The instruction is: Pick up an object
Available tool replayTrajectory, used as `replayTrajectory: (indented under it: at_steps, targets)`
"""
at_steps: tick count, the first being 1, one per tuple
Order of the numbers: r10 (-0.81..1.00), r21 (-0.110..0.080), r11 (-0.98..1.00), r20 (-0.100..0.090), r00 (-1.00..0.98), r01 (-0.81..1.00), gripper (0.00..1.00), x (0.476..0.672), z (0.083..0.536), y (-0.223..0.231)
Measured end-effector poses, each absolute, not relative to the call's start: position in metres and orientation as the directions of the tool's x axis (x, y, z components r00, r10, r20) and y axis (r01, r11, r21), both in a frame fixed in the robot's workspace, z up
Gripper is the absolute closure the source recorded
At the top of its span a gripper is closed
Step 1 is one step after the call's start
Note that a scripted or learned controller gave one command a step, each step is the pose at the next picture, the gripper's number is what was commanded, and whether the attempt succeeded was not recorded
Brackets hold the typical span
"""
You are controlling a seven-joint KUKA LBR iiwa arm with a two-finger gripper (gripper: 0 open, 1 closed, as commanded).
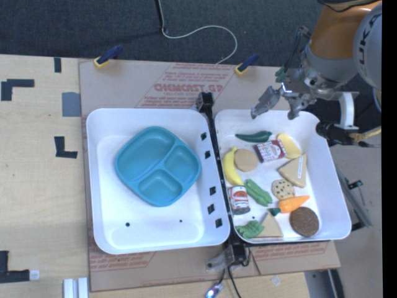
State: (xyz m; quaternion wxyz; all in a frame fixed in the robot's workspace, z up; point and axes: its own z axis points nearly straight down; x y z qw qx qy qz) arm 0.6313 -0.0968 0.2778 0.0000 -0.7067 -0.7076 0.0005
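My gripper [276,108] hangs open over the far edge of the right bin [332,166], with nothing between its fingers. Just below it in the bin lie a green chili [253,136], a yellow lemon [289,144] and a red packet [270,151]. Further toward the front are a banana [231,166], a tan round biscuit [245,160], a sandwich wedge [294,171], a green pickle [258,192], a small can [239,200], a carrot [291,203] and a brown round patty [304,221].
The left bin [102,185] holds a blue divided plate [158,165]. A black divider [214,160] runs between the bins. A white cable [198,33] loops across the cardboard behind them. The arm's grey and orange wrist [338,36] stands at the upper right.
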Motion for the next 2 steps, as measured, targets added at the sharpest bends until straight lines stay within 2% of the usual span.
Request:
replayTrajectory:
  at_steps: [1,2]
  targets:
    - [1.000,0.011,0.007,0.001,-0.007,1.000,0.00,0.570,0.396,-0.049]
    - [1.000,0.005,0.008,0.002,-0.008,1.000,0.00,0.527,0.452,0.000]
